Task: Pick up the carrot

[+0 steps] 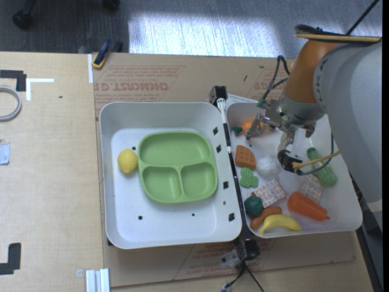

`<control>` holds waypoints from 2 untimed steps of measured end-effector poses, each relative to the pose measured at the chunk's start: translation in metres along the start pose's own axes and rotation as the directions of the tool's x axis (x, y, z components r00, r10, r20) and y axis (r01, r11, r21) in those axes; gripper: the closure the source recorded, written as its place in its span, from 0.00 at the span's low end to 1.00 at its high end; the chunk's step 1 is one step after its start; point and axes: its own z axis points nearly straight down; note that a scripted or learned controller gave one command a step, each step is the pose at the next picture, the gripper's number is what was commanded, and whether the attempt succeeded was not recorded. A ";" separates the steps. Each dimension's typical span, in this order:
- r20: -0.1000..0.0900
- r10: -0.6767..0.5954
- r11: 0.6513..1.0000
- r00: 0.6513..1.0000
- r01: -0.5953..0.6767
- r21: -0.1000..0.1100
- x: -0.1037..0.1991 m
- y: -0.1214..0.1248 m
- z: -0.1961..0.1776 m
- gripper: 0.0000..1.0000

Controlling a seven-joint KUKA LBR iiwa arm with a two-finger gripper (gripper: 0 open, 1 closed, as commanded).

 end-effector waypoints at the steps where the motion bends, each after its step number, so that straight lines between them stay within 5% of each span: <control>1: -0.004 0.236 0.972 0.972 -0.236 -0.007 -0.006 -0.011 0.000 0.00; 2: -0.004 0.186 0.982 0.982 -0.186 -0.008 -0.006 -0.015 0.000 0.00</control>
